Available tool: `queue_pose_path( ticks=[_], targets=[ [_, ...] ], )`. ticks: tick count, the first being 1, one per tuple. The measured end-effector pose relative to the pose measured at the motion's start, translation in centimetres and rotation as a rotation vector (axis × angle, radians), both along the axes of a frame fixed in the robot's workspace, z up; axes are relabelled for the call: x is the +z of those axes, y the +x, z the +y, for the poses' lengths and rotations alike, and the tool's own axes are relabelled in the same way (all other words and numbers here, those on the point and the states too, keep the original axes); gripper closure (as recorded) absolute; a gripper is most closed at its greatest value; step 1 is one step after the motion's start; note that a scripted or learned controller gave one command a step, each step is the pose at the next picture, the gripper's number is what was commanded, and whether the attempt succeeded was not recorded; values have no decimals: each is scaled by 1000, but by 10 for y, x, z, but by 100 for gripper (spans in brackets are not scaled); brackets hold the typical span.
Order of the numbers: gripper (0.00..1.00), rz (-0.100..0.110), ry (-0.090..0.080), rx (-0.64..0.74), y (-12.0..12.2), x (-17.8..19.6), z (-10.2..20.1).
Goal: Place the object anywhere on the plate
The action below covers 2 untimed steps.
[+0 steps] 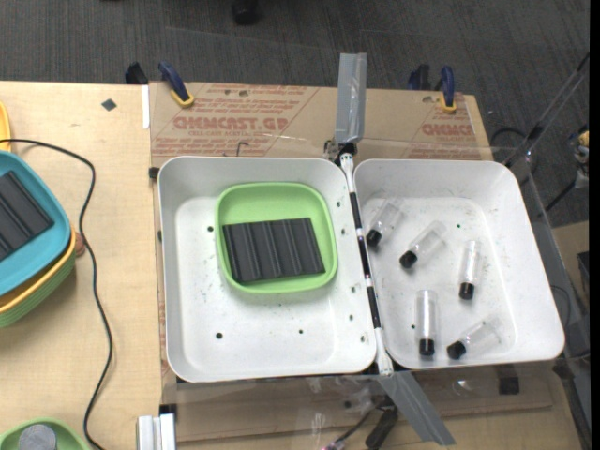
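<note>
A green square plate sits in the left white bin, toward its back. A dark ribbed rectangular pad lies on the plate. Several clear vials with black caps lie scattered in the right white bin: one at the back left, one near the middle, one to the right, and others near the front, such as one standing lengthwise.
Brown cardboard held by clamps lies behind the bins. Stacked teal and green plates rest at the left edge of the wooden bench, with a black cable running down beside them.
</note>
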State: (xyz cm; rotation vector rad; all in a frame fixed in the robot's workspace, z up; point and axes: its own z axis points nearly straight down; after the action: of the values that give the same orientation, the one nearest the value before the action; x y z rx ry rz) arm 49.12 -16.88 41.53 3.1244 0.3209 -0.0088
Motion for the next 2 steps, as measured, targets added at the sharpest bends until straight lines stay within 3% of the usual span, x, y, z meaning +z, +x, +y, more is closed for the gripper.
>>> queue_pose_path(
  ticks=[1,2],
  targets=[
    [0,1,1,-3,47,-27,-54],
    [0,0,1,1,86,25,-53]
  ],
)
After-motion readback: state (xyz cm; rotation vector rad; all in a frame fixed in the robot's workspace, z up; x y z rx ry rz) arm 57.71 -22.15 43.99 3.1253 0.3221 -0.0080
